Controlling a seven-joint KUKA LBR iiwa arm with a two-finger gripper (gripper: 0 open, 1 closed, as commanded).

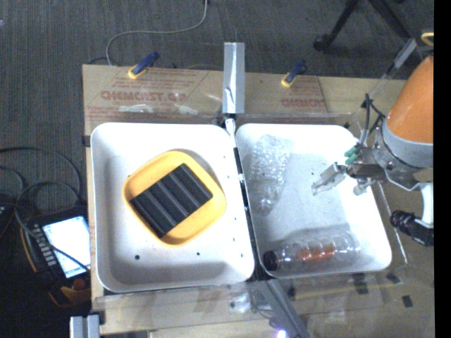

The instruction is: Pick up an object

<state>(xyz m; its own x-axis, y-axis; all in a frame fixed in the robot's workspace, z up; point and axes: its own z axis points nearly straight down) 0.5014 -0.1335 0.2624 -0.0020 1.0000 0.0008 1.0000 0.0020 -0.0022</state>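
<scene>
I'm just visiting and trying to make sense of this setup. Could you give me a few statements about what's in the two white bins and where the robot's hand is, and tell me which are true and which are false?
1. The yellow object with the black ribbed top lies in the left bin. True.
2. A clear plastic bottle with a dark cap lies on its side near the front of the right bin. True.
3. The hand is over the left bin. False: it is over the right bin, near its right side.
4. The hand holds the yellow object. False: that object lies in the other bin, apart from the hand.
5. A crumpled clear bottle lies by the right bin's left wall. True.
</scene>
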